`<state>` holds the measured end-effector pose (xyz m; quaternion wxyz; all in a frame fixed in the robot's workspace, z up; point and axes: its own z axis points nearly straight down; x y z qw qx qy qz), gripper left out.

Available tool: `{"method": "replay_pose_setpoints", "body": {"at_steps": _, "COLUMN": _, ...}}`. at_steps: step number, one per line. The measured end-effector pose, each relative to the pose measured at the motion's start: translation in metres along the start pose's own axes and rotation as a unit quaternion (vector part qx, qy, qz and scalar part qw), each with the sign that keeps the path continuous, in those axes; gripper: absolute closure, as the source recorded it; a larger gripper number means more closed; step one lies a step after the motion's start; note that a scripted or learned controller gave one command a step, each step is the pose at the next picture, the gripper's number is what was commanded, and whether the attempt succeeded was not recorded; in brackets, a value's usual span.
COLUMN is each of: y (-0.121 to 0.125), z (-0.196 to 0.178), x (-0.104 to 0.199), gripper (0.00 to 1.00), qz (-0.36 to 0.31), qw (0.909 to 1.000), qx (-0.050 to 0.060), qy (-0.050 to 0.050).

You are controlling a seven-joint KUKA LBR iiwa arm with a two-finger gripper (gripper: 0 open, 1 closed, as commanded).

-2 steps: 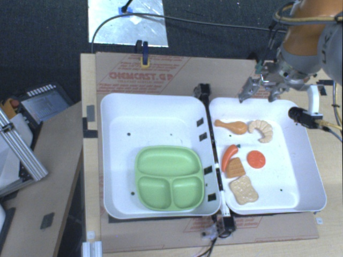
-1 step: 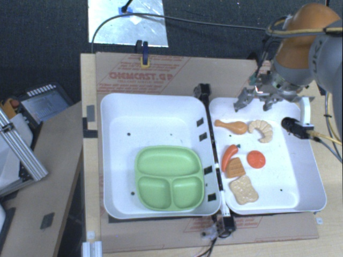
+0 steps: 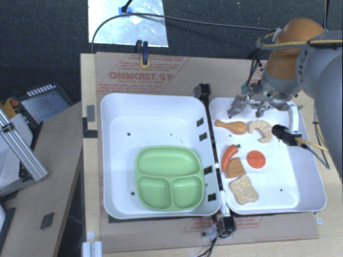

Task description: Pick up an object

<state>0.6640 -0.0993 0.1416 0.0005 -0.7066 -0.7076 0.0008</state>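
I see the view-left white bin [image 3: 123,122] and view-right white bin [image 3: 289,181] side by side on a printed cardboard sheet [image 3: 171,71] over the surface [image 3: 87,79]. A yellow clamp [image 3: 144,59] grips its far edge, near a silvery square [image 3: 128,15].

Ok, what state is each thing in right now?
gripper: open, holding nothing, over the right bin's far end
green tray: right way up, flat in the left bin
drumstick: lying flat, untouched
shrimp: lying beside the drumstick
red pepper: lying against the brown piece
tomato: flat, on its own
bread slice: lying flat
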Motion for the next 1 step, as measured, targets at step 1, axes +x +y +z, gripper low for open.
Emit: {"method": "replay_pose_setpoints", "body": {"at_steps": 1, "y": 0.0012, "z": 0.05, "x": 0.0006, "gripper": 0.0, "qz": 0.0, "qw": 1.0, "qx": -0.003, "qy": 0.0}}
